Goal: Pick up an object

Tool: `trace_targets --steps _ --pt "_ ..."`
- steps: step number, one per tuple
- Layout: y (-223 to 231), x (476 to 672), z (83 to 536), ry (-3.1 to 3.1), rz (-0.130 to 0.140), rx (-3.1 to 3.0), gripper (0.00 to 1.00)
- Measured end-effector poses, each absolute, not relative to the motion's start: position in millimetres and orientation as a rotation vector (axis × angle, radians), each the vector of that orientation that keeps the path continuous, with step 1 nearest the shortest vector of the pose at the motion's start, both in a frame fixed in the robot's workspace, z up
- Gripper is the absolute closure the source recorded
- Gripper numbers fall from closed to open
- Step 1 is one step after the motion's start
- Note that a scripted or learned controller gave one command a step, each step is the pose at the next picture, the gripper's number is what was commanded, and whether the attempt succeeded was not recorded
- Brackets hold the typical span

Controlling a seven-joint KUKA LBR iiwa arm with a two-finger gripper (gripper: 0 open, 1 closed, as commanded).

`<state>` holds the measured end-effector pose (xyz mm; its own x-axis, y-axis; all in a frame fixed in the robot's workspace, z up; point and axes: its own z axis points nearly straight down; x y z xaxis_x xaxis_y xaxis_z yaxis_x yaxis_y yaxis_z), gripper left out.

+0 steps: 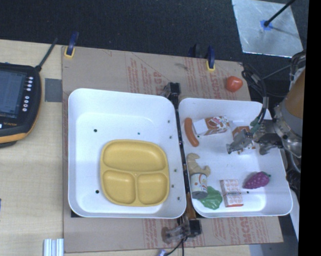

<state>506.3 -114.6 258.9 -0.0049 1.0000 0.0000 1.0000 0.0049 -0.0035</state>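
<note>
A small brown object [241, 134] lies in the right bin [274, 206], near a hot dog [191, 132] and carton [216, 125]; the gripper [246, 143] sits touching it, fingers' spread impossible to tell

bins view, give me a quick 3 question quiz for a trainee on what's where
1. True or false: the yellow divided tray lies in the left bin.
2. Which lies nearest the right bin's near-right corner? A) hot dog B) purple grapes C) small carton
3. Fill in: the red tomato lies ______ the bins, on the cardboard.

Key: 1 true; 2 B; 3 outside
</note>
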Motion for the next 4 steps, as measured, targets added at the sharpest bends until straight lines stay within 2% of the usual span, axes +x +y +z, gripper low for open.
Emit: trace_targets --steps 1,2,3,4 --pt "-182.7 514.0 133.6 -2.223 0.008 -2.213 0.00" --pt "-203.6 583.2 107.1 -2.225 0.004 -2.215 0.00" --pt "-212.3 650.5 88.9 -2.211 0.029 -2.191 0.00" --pt "-213.6 652.3 100.4 -2.220 0.025 -2.197 1.00"
